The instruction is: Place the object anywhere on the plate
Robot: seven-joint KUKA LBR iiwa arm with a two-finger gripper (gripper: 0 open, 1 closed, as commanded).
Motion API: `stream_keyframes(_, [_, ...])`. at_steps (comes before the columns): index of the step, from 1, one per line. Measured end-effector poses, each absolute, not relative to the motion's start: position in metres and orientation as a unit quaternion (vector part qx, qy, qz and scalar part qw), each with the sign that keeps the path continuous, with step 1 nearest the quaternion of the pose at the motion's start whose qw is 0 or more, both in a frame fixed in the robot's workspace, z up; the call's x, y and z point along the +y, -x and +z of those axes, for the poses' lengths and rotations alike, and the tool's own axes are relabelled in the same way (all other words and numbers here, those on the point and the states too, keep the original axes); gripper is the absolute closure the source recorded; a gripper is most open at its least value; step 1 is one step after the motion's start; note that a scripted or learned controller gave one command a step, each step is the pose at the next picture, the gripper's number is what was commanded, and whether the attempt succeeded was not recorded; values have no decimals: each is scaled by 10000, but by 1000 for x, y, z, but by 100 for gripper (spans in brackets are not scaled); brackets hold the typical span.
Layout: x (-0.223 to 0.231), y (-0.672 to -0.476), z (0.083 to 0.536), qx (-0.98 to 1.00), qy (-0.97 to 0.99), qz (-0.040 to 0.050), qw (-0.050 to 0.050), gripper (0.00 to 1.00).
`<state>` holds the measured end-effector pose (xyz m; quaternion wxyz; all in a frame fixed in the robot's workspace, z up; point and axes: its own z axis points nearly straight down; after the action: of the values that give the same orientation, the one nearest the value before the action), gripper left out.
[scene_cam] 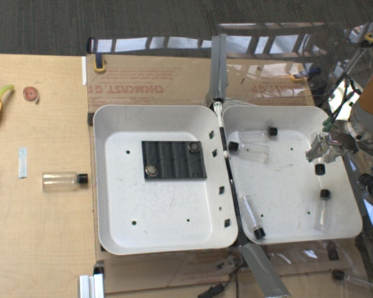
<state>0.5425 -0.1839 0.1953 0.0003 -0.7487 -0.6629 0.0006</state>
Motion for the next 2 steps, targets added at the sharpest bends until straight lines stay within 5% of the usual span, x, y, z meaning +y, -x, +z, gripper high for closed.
stream_keyframes(1, [-162,-646,194,-5789,8154,17,2,100])
stream_keyframes(2, [-9,-636,190,-5060,8625,24,8,100])
